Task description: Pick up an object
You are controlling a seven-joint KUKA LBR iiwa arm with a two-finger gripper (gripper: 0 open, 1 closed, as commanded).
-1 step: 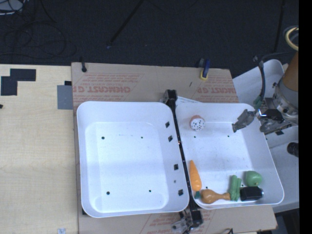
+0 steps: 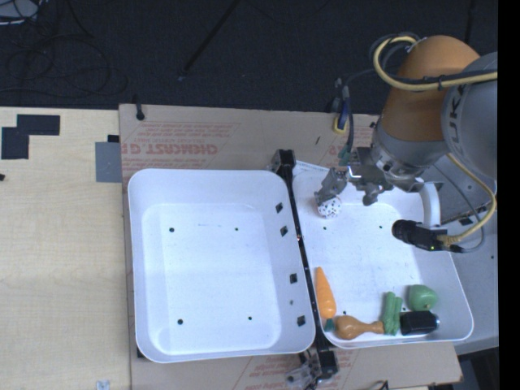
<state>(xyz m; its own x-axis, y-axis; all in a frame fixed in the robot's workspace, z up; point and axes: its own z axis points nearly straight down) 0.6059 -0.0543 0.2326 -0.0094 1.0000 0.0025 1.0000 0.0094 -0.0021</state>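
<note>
My gripper (image 2: 351, 192) hangs over the far part of the right bin (image 2: 455, 287), open, with nothing between its fingers. A small white spotted die (image 2: 328, 209) lies on the bin floor just below the left fingertip (image 2: 331, 187), outside the gap. Along the near edge of this bin lie an orange carrot (image 2: 325, 292), an orange gourd-shaped toy (image 2: 356, 327), a green stick-like piece (image 2: 392, 313), a round green object (image 2: 422, 296) and a black block (image 2: 418, 322), all well away from the gripper.
The left bin (image 2: 138, 218) sits beside the right one, with a black clamp strip (image 2: 294, 234) between them. A black cable end (image 2: 416, 234) from the arm hangs over the right bin. Cardboard lies under both bins.
</note>
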